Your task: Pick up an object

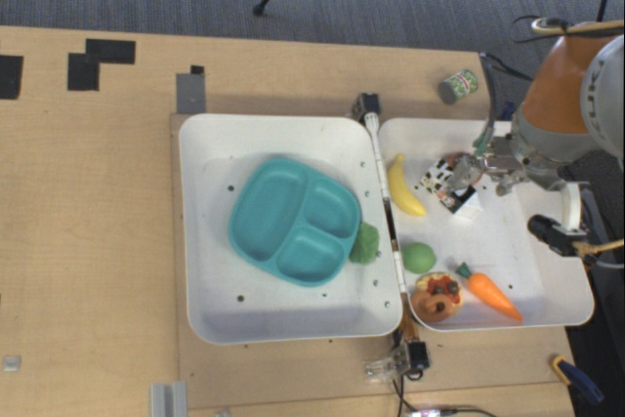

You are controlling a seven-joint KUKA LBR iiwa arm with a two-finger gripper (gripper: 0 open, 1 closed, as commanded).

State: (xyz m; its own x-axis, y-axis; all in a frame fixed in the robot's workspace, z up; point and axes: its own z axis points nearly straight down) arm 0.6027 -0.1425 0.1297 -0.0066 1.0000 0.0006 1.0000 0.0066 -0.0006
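The pincer point(459, 183) is in the right bin point(547, 308), down at a black-and-white toy point(441, 179) beside the banana point(405, 187). I cannot tell if it grips the toy. A teal plate point(293, 220) lies in the left bin point(210, 239).

Arm point(576, 103) cut off at the 3 o'clock edge; only the grey wrist and orange band are visible. Gripper point(467, 179): fingertips merge with a black-and-white patterned object point(441, 181) beneath them, whose identity and contact with the gripper cannot be resolved. Green object point(365, 243) at the 4 o'clock side of the teal plate point(295, 220): partly hidden behind the plate rim. Small can point(458, 85) on the bench at 1 o'clock: label too small to read. Blue-handled item point(576, 378) at the 5 o'clock corner: cropped by the edge.
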